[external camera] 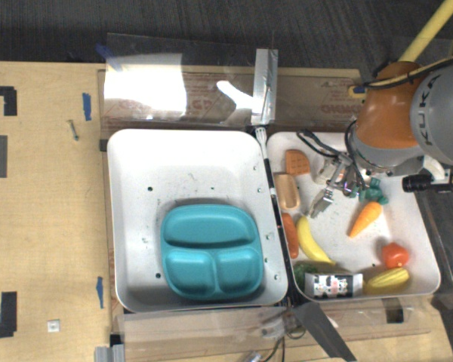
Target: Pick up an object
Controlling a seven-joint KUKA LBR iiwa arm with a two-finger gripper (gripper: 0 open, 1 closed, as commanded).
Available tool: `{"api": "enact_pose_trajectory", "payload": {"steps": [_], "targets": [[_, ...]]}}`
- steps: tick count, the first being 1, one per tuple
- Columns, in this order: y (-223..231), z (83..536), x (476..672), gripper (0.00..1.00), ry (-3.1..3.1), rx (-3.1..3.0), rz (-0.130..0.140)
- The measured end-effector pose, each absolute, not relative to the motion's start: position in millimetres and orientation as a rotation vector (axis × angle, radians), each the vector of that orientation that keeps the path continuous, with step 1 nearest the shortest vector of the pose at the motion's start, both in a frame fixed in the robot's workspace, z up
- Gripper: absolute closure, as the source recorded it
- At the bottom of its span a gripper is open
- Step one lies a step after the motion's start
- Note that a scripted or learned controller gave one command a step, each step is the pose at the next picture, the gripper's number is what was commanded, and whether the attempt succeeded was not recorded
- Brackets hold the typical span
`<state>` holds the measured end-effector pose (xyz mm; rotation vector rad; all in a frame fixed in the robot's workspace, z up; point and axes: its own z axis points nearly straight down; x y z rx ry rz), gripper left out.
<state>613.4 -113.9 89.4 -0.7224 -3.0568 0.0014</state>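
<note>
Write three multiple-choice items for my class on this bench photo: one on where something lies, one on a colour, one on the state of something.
1. Where does the divided tray lie?
A. left bin
B. right bin
C. on the wooden bench

2. What colour is that tray?
A. red
B. teal
C. black

3. How does the banana stand to the gripper?
A. lifted between its fingers
B. lying on the bin floor, apart from it
C. outside the bins

Answers: 1 A, it sits inside the left bin. 2 B, its surface is teal. 3 B, it rests on the floor of the right bin, below the gripper.
</note>
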Motion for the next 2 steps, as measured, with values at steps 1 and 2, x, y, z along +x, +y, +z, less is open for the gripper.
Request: {"api": "enact_pose_trajectory", "payload": {"steps": [1, 2], "targets": [[-134, 89, 581.0, 0.00, -3.057, -0.763, -0.001], [-155, 89, 526.9, 0.00, -3.010, -0.936, -0.002]]}}
